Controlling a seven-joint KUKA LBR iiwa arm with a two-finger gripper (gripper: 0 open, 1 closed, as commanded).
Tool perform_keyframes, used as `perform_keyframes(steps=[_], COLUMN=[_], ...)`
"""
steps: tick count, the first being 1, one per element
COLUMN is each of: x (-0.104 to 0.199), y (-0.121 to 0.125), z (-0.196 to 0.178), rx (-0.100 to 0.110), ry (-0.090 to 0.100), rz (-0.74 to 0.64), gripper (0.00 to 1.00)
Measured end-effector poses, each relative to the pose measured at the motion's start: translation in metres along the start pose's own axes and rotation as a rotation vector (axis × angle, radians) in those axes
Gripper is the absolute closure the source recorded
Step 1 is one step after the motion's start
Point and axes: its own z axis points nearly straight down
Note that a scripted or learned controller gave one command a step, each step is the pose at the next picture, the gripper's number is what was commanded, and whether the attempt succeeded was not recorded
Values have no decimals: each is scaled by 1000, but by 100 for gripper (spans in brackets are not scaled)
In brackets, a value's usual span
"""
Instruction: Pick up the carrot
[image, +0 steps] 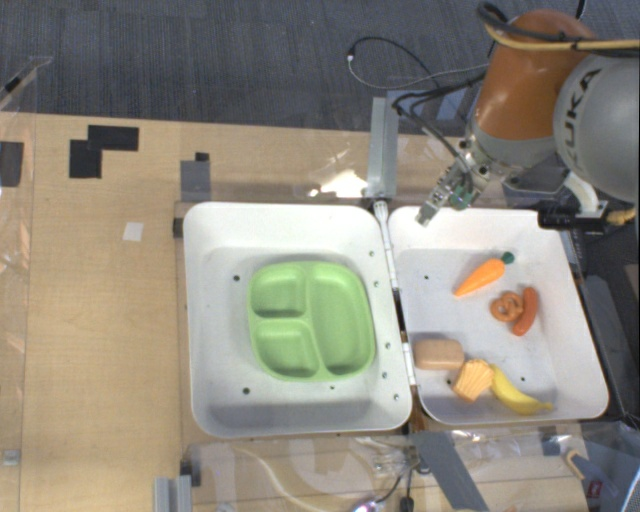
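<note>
An orange carrot (480, 277) with a small green top lies slanted in the upper middle of the right bin (580, 395). My gripper (443, 199) hangs over that bin's far left corner, up and to the left of the carrot and well apart from it. Nothing shows between its fingers.
A green divided plate (310, 320) sits in the left bin (215, 400). In the right bin lie a reddish-brown sausage twist (516, 309), a tan bread piece (439, 353), a yellow-orange block (473, 380) and a banana (520, 396). A metal divider post (381, 150) stands between the bins.
</note>
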Motion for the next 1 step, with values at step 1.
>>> perform_keyframes(steps=[1], x=[0], y=[0], z=[0], rx=[0], ry=[0], rz=[0], gripper=[0])
